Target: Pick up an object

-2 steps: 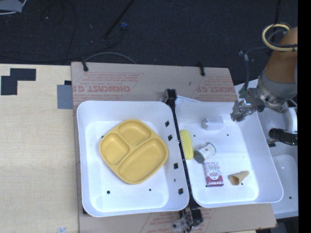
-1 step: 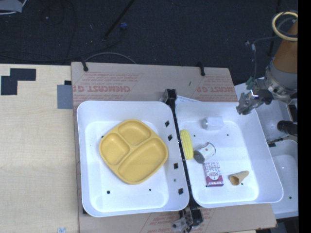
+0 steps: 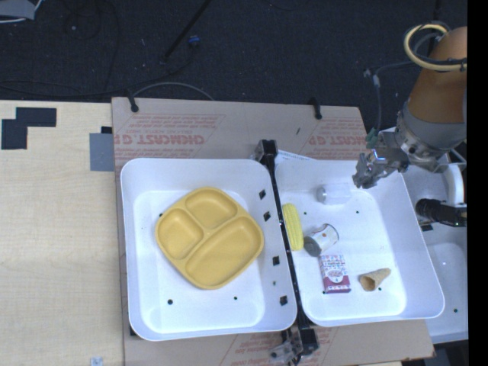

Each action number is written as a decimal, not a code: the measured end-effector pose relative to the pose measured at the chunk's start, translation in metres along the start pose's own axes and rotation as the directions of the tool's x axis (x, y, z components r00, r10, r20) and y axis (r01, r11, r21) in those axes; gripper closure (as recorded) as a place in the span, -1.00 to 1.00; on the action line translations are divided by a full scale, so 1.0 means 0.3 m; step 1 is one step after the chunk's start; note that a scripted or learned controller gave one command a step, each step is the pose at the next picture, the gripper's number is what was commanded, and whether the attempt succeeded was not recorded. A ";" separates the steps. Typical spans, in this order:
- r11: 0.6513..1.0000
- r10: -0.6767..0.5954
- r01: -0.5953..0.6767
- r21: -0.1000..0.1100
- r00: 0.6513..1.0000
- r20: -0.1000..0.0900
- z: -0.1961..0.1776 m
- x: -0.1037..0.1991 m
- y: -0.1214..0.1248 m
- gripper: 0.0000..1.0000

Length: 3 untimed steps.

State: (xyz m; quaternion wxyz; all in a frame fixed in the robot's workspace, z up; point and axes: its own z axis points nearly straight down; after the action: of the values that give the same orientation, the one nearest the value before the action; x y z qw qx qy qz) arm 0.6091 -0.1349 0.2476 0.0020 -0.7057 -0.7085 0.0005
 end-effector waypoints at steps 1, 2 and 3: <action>1.000 0.000 0.000 0.000 1.000 0.000 -0.022 0.166 -0.046 1.00; 1.000 -0.001 0.001 0.001 1.000 0.000 -0.039 0.340 -0.087 1.00; 1.000 0.000 0.000 0.002 1.000 0.001 -0.028 0.540 -0.127 1.00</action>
State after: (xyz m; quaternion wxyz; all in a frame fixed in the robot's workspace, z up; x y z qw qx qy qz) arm 0.5703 0.0270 0.2565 0.0024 -0.7056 -0.7086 0.0015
